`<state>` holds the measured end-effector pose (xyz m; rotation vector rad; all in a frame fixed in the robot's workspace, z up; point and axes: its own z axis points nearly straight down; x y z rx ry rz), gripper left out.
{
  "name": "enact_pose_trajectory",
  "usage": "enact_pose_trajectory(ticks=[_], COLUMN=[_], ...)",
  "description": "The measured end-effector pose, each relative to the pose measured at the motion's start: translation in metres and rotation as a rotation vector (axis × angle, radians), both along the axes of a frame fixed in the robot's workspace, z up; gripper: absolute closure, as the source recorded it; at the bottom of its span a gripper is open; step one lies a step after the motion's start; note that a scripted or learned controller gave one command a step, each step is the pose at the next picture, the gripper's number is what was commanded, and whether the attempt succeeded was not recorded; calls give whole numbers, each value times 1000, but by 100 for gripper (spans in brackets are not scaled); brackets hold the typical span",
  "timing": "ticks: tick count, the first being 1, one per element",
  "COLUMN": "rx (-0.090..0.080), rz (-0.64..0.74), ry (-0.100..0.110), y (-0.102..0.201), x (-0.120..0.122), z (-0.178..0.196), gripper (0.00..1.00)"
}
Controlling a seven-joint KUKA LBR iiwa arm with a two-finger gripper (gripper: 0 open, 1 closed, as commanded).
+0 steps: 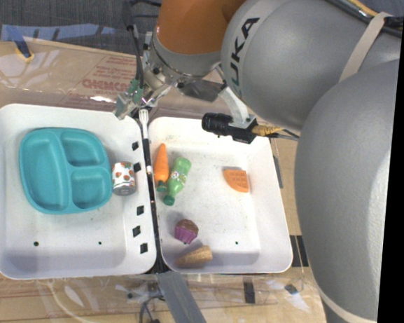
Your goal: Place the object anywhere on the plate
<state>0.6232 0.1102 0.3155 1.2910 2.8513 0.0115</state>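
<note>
The small cylindrical tin can with a red-spotted white label (123, 178) lies in the left white bin (12, 246), touching the right rim of the teal three-compartment plastic plate (64, 170) (on the bin floor, not on the plate). The gripper (133, 102) hangs over the bins' far edge near the divider; whether its jaws are apart or closed I cannot tell. The right white bin (267, 219) holds an orange carrot (161, 164), a green bottle (176, 180), an orange wedge (236, 179), a purple cupcake (186, 230) and a tan cone (195, 256).

The right bin (269, 191) holds a carrot (161, 163) touching a green bottle (177, 178), an orange slice (236, 179), a purple cupcake (186, 230) and a cone (195, 256).
</note>
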Motion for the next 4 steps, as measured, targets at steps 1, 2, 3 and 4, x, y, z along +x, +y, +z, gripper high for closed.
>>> enact_pose_trajectory(ticks=[1,2,3,4], rx=[-7,-3,-3,-8], rz=[81,195,373,622], ry=[31,5,11,-1], y=[24,22,60,76], x=[19,10,14,17], z=[-158,-65,-198,-42], gripper=[100,100,100,100])
